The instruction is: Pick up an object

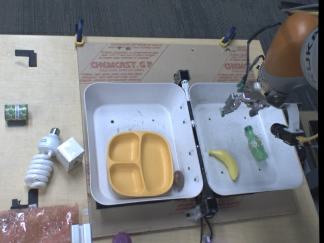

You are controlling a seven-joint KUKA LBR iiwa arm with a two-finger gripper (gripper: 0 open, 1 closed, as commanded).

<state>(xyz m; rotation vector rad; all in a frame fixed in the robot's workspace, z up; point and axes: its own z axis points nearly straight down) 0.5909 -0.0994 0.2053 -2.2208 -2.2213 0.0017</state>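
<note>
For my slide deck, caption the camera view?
Pincer hovers above the right bin holding a banana and green bottle.

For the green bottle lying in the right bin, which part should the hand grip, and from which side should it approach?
Probably grip the green bottle across its wider body, below the narrow neck, coming straight down from above. It lies flat on the floor of the right bin, its long axis running nearly up and down in the view, so the fingers should close from its left and right. The banana lies apart from it.
</note>
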